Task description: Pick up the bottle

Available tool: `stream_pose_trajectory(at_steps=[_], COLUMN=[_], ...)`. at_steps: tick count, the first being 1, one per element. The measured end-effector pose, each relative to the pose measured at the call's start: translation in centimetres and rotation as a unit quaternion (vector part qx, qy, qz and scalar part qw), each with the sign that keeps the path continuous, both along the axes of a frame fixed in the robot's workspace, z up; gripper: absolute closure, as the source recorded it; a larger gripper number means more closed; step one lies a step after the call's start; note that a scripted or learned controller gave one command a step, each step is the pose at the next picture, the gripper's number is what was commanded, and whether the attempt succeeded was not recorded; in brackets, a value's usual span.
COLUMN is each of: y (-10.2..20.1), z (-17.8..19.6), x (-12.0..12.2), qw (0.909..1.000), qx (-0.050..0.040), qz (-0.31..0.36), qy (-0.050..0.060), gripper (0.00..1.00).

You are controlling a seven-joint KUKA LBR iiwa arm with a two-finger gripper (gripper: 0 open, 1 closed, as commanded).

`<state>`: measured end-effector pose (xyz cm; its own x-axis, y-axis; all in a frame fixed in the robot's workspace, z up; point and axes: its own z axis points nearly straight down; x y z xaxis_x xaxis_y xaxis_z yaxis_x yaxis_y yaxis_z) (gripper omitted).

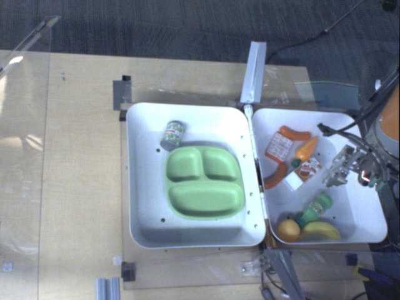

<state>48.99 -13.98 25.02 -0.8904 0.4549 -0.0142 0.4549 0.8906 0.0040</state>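
The hand [337,169] is hovering over the right bin [369,233], near its right side, and whether it is apart or together is not something the blurred view is letting me tell. The green bottle [314,207] is lying tilted in that bin's lower part, below the hand and apart from it, just beside an orange [288,229] and a banana [320,231]. In the left bin [140,167] a green divided tray [204,182] is sitting on the floor, with a small can [173,133] resting near its upper left corner.
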Motion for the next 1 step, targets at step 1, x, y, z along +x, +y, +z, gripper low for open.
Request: stream_pose_trajectory(at_steps=[1], y=[-3.01], z=[1.81], x=[4.21], qw=[0.9981], qx=[-0.0013], qz=[0.062], qy=[-0.001], gripper=[1.00])
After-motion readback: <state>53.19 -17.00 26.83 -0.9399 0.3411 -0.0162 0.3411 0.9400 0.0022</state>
